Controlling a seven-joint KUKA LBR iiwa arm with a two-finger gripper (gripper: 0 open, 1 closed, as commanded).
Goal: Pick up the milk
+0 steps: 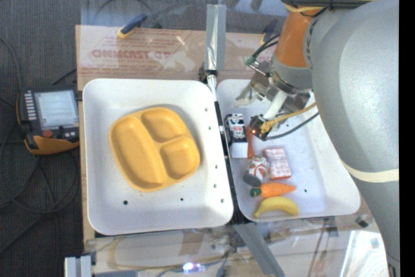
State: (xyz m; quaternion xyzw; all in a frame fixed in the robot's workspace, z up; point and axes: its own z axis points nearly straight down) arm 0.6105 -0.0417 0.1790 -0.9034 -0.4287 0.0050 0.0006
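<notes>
From my seat, both white bins (97, 107) look like smooth moulded plastic with a soft sheen. The yellow divided tray (154, 147) at centre left is glossy plastic. The arm's grey shell (363, 74) at right reads as satin-painted metal, with a shinier orange band (295, 36). The board (136, 58) at upper left looks like matt brown cardboard. The floor (39, 16) is rough dark carpet.
</notes>
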